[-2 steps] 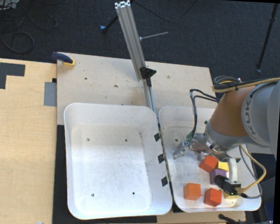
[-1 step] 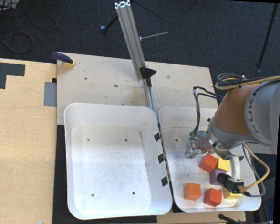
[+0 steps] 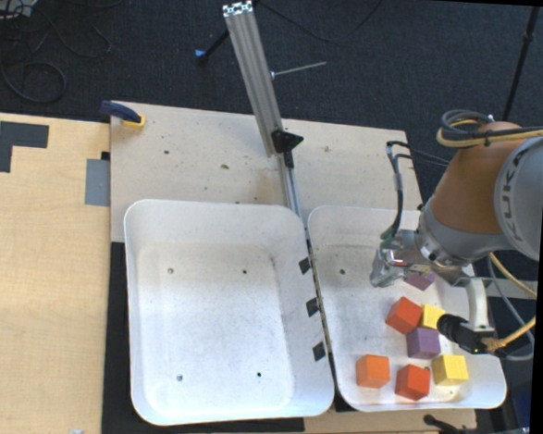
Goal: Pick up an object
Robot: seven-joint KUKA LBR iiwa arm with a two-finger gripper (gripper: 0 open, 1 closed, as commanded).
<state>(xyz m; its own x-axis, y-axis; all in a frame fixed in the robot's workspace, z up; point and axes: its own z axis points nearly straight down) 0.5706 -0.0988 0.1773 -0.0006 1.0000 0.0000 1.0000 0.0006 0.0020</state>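
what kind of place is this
Probably a robotics lab test bench: a grey and orange arm reaches over two shallow white bins, coloured blocks lie in the right bin, and loose cables trail across the dark floor.

six small blocks are lying in the right bin (image 3: 336, 355), clustered toward its near right corner. an orange-red block (image 3: 404, 315), a purple block (image 3: 423, 342) and a yellow block (image 3: 433, 316) are sitting together, while an orange block (image 3: 372, 371), a red block (image 3: 413, 381) and another yellow block (image 3: 450, 369) are resting along the near edge.
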